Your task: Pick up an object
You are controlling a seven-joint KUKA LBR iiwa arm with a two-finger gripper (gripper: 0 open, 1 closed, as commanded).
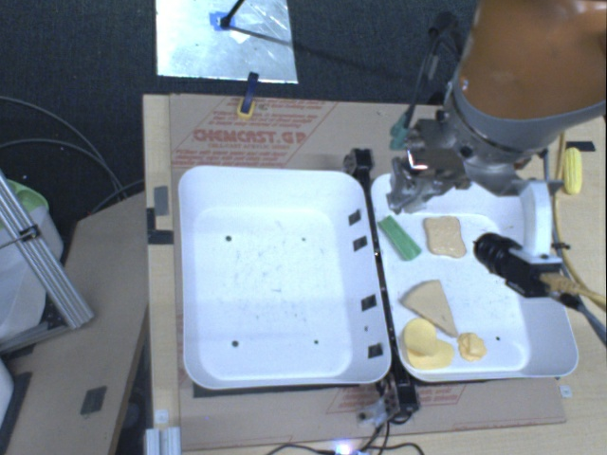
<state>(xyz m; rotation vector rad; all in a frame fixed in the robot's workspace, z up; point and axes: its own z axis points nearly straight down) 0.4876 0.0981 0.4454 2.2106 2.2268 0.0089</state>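
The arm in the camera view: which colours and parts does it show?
The arm has a broad orange band above a grey metal wrist. The gripper below is grey, shiny metal. A thin dark cable runs beside the wrist.

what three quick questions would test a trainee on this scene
1. True or false: the green stick lies in the right bin.
2. Over which part of that bin is the gripper? A its far left corner B its middle C its near right corner
3. What shape is the tan piece beside the yellow lump?
Key: 1 true; 2 A; 3 a wedge.
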